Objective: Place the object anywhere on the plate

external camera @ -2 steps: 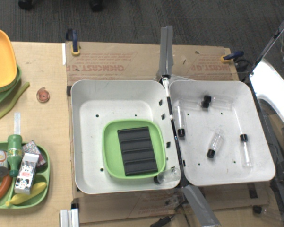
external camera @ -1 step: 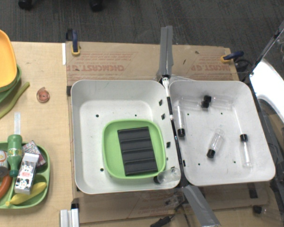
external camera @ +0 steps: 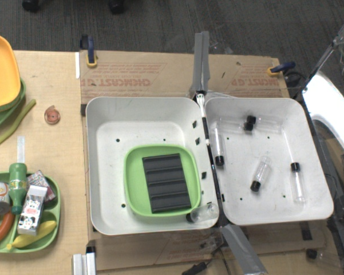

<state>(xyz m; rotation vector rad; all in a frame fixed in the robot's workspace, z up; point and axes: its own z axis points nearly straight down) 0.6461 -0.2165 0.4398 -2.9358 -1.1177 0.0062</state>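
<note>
stage: placing not yet done | plate: sitting in left bin, carrying a dark ridged block | vials: lying in right bin, one resting beside plate | jaws: cannot tell

Green plate smooth matt plastic; tubes clear, glossy; bins smooth white plastic.

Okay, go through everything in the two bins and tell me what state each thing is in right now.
Green plate: flat in the left bin, black ridged block lying on it.
Four clear vials: loose in the right bin, lying down.
Fifth vial: left bin, beside the plate's corner.
</note>
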